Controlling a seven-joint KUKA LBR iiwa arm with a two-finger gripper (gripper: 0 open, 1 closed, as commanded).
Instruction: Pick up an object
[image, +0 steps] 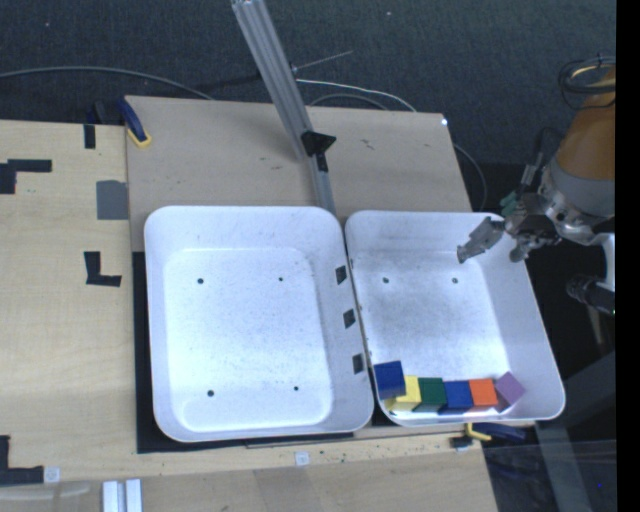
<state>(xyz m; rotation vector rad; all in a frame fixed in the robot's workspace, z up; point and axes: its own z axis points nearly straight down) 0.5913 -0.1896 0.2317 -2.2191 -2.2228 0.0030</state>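
Note:
Several small blocks lie in a row along the front wall of the right bin (440, 300): a blue block (389, 377), a yellow one (407, 397), a green one (431, 391), a second blue one (458, 395), an orange one (483, 392) and a purple one (509, 386). My gripper (493, 248) hangs over the bin's back right corner, far from the blocks. Its fingers are spread open with nothing between them.
The left bin (240, 320) lies beside the right one. A slanted metal pole (285, 90) rises behind the bins. Clamps sit at the bench's back left (135, 122) and front edge (490, 433). The bench drops off just right of the right bin.

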